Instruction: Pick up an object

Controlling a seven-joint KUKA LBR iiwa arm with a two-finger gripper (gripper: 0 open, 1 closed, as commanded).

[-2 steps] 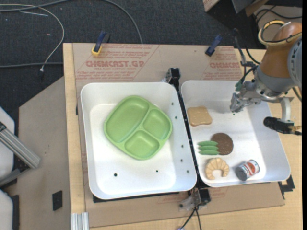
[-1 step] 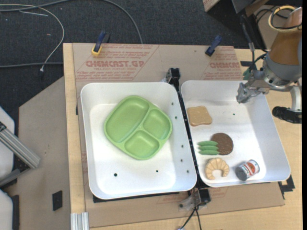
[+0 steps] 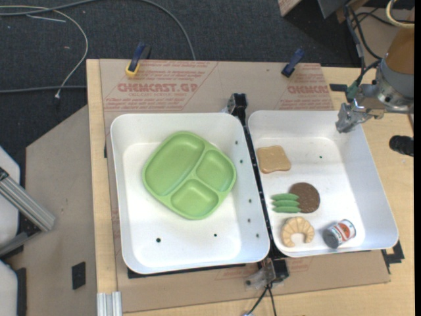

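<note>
Well to the left of the jaws a green divided plate (image 3: 189,174) fills the left bin (image 3: 125,137). Nearer, below-left of them, toast (image 3: 273,158), peas (image 3: 285,203), a brown patty (image 3: 306,195), a croissant (image 3: 297,230) and a small can (image 3: 339,233) lie spaced apart, likely for easy picking. The gripper (image 3: 348,119) hangs over the right bin's (image 3: 368,170) far corner, holding nothing; whether the jaws are released or clenched I cannot tell.

green divided plate (image 3: 189,174), white bins (image 3: 131,242), tan toast (image 3: 273,158), brown patty (image 3: 306,197)

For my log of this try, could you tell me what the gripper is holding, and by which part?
Nothing: the gripper hangs over the right bin's far corner, nothing between its fingers.
</note>
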